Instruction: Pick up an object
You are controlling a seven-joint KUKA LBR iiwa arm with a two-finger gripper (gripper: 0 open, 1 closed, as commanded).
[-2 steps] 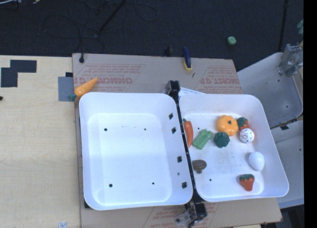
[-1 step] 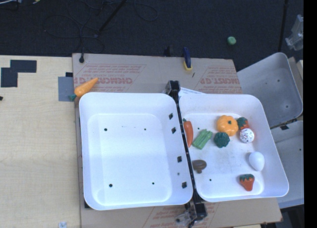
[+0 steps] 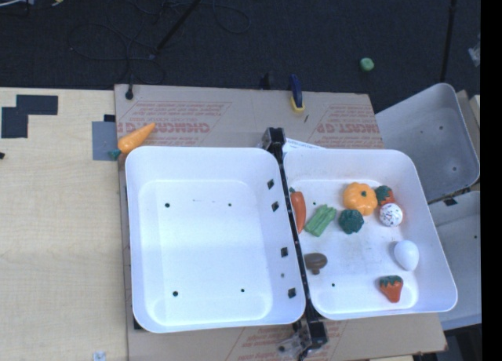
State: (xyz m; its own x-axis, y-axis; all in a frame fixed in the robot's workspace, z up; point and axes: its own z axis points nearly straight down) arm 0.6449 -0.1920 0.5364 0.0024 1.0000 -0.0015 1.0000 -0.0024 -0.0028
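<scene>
The right bin [image 3: 427, 218] holds several toy foods. An orange pumpkin [image 3: 360, 197] sits at the back, with a small red and green piece [image 3: 383, 194] and a white speckled ball [image 3: 391, 214] to its right. A dark green broccoli [image 3: 351, 221] and a light green vegetable [image 3: 319, 220] lie mid-bin. A red-orange carrot [image 3: 298, 209] rests against the left wall. Nearer the front are a brown mushroom [image 3: 315, 261], a white egg [image 3: 405, 254] and a red strawberry [image 3: 391, 288].
The left bin [image 3: 137, 195] adjoins the right one along a black divider [image 3: 286, 226]. An orange carrot [image 3: 135, 138] lies outside on the cardboard sheet [image 3: 204, 120]. A blue clamp [image 3: 296, 92] holds the sheet's back edge. A grey metal plate [image 3: 439, 144] stands at the right.
</scene>
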